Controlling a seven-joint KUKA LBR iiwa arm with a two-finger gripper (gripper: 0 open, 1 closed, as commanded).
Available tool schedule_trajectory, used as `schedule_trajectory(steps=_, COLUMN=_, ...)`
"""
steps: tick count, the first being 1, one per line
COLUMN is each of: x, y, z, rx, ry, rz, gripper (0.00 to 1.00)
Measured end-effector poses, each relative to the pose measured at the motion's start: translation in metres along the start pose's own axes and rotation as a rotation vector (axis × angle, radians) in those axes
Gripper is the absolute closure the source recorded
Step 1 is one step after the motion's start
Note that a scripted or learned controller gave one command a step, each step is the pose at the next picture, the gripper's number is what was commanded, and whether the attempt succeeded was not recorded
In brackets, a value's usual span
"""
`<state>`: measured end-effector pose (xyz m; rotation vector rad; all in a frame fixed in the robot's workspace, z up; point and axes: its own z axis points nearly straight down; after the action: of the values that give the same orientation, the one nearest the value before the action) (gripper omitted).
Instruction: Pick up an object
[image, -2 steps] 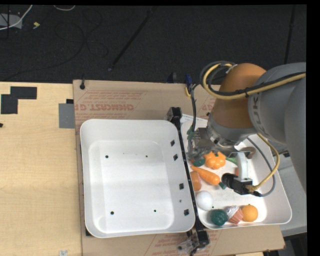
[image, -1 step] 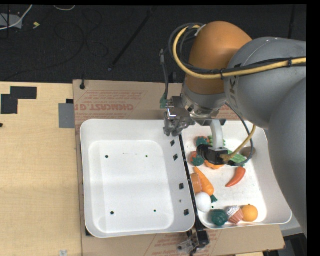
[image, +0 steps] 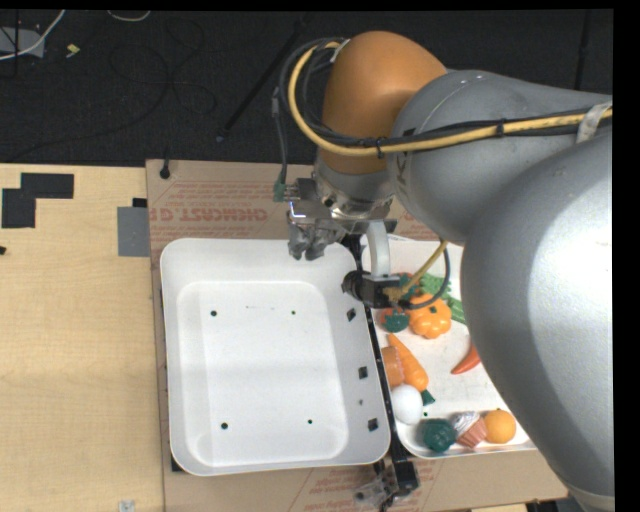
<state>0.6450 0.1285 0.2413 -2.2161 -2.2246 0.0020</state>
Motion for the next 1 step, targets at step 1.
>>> schedule_trajectory(steps=1, x=0.0647, y=-0.0949, z=0.1333, rx=0.021, ry=-0.002, rz=-0.002, gripper=1.00)
